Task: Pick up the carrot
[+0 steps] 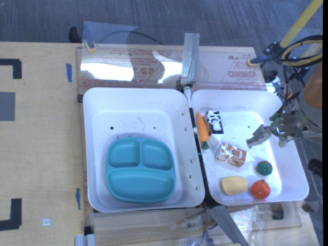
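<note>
Pale wood is showing across the bench [41,152], with two shallow white bins sitting side by side in the middle of the frame. Filling the lower half of the left bin [97,104] is a teal divided plate [140,169]. Over in the right bin [292,188], the carrot [203,128] is lying along the left wall, close to the divider between the bins, its green tip pointing toward the bottom of the frame. A small black and white card [214,122] is sitting just beside it to the right. Lower down, a brown and white wrapped snack [230,154] is resting near the middle, with a yellow lump [233,185], a red tomato [260,189] and a small dark green ball [264,168] gathering toward the lower right corner.

Reaching in from the right edge, the gripper [269,136] is hanging over the right side of that bin, its fingers spread apart with nothing between them, well apart from the carrot
</note>
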Robot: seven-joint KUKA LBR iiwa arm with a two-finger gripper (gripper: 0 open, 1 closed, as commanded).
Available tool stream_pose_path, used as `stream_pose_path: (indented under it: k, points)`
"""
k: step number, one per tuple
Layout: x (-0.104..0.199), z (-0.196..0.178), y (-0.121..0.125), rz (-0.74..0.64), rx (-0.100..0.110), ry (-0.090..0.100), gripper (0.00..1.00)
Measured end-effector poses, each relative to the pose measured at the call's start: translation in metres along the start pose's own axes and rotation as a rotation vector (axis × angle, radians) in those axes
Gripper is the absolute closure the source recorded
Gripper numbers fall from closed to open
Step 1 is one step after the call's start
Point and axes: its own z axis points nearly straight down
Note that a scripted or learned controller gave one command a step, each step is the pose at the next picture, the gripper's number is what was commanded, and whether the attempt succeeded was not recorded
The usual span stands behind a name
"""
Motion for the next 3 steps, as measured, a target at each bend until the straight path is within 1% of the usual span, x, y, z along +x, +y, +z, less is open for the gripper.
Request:
stream_pose_path:
  k: [1,2,3]
  points:
    - [-0.033,0.152,0.047,0.135,-0.006,-0.002,0.0]
    - [-0.033,0.143,0.047,0.137,-0.006,-0.002,1.0]
    - [0.044,0.029,0.038,0.029,-0.012,0.001,1.0]
